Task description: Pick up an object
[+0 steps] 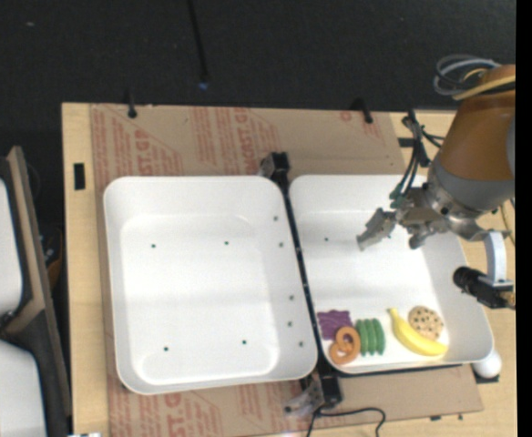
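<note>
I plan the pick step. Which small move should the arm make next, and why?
Probably move the pincer toward the near edge of the right bin, above the banana. The toy foods lie along that edge, while the pincer hangs over bare bin floor.

We see a tan cardboard-covered tabletop [193,139] printed with red lettering; directly on it sit two shallow white plastic bins, left [129,271] and right [339,198], touching side by side.

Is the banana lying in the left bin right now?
No, the banana lies in the right bin, along its near edge beside the cookie and the green item.
</note>
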`<state>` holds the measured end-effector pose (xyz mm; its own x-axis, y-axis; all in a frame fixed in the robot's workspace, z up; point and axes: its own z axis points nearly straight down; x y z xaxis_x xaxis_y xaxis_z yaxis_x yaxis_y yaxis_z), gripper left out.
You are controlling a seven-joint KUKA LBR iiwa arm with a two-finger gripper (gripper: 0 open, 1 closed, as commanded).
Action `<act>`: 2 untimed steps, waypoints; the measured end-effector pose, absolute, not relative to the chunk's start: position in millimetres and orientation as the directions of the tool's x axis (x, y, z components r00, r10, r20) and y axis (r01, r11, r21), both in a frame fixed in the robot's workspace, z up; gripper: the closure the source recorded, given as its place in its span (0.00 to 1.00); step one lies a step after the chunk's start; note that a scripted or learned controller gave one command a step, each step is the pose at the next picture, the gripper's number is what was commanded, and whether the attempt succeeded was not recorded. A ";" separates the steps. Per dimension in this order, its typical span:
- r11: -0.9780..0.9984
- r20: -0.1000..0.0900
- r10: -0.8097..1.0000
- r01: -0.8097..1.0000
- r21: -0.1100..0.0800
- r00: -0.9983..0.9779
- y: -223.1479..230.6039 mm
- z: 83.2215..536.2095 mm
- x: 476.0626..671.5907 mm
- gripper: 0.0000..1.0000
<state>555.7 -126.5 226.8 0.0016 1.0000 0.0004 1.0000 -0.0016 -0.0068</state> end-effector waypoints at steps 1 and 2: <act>-0.001 0.000 1.000 1.000 0.001 0.001 -126.4 230.7 557.2 0.00; -0.001 0.000 1.000 1.000 -0.003 0.001 -128.6 188.5 554.7 0.00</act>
